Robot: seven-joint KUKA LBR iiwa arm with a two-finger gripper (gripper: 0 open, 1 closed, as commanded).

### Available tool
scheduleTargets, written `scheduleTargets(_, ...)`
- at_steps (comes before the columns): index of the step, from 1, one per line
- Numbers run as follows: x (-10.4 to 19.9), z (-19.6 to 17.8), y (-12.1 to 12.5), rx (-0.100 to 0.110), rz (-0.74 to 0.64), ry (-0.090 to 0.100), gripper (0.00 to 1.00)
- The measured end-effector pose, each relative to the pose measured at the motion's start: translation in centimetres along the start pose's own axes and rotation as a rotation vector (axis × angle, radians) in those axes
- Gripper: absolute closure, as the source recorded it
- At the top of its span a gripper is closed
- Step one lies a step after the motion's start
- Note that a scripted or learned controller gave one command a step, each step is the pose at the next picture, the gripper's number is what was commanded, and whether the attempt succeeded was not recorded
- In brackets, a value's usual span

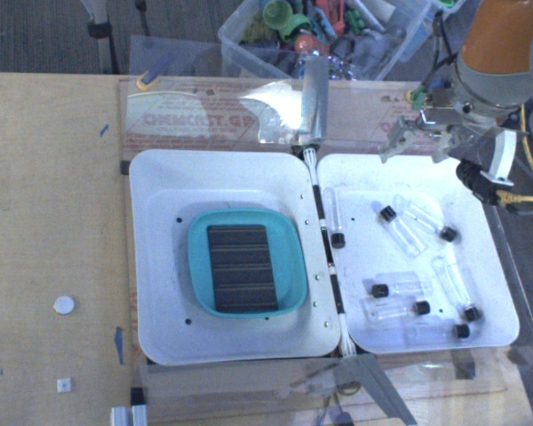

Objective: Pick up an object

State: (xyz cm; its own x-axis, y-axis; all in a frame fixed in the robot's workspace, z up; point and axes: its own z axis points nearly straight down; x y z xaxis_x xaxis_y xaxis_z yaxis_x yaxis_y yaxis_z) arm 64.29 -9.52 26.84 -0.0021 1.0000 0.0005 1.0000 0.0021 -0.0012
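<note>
Robotics lab: bench (pixel 44 193), white bins (pixel 151 180), tub of toys (pixel 338 16).

Even, bright overhead light — glare on the foil strip (pixel 313 105), soft shadows, slight overall blur.

A pale wooden bench top (pixel 44 193) filled the left of the view, with a small white disc (pixel 64 305) lying on it. Beyond its far edge lay dark grey carpet (pixel 186 7), where tripod legs (pixel 98 7) stood beside a clear plastic tub (pixel 338 20) heaped with colourful toys.
</note>
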Motion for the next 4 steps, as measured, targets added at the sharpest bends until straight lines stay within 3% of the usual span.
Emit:
scheduleTargets(1,-9.4,14.0,-4.1,-0.004,0.01,-0.002,0.0)
scheduleTargets(2,-9.9,18.1,-3.9,-0.005,0.044,-0.001,0.0)
scheduleTargets(3,-9.9,17.1,-3.8,-0.007,0.046,0.0,1.0)
scheduleTargets(4,-5.5,7.6,-1.5,-0.003,0.083,-0.001,1.0)
